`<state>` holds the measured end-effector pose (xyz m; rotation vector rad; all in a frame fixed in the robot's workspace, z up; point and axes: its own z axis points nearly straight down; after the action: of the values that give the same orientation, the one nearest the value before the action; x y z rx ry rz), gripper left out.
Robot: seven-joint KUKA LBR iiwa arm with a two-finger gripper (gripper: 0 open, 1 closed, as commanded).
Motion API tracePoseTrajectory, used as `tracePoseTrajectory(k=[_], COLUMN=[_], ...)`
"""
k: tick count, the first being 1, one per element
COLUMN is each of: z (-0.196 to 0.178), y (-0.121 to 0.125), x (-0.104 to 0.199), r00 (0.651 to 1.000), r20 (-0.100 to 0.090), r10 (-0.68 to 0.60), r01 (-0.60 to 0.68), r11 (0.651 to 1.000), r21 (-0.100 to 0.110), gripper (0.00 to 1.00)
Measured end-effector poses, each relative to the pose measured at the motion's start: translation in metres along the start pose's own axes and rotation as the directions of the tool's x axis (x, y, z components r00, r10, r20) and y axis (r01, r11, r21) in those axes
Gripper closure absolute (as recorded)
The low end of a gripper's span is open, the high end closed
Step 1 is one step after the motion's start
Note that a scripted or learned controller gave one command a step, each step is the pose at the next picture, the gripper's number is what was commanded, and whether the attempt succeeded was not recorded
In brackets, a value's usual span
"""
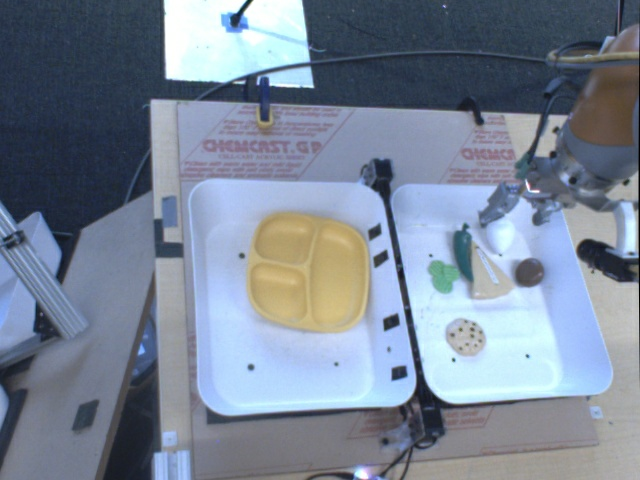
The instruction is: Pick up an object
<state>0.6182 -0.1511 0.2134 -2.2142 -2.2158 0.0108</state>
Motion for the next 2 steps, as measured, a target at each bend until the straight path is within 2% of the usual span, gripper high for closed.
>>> tracePoseTrajectory(k=[1,2], z=[-0.008,0.035], y=[0.003,0.011], x=[0.000,0.001], r00=[1.000,1.000], r20=[0.002,0.002], r10=[-0.002,-0.004], r01=[0.003,0.004], r11=[1.000,1.000], r21=[-0.013,-0.012], gripper=[0.00,0.00])
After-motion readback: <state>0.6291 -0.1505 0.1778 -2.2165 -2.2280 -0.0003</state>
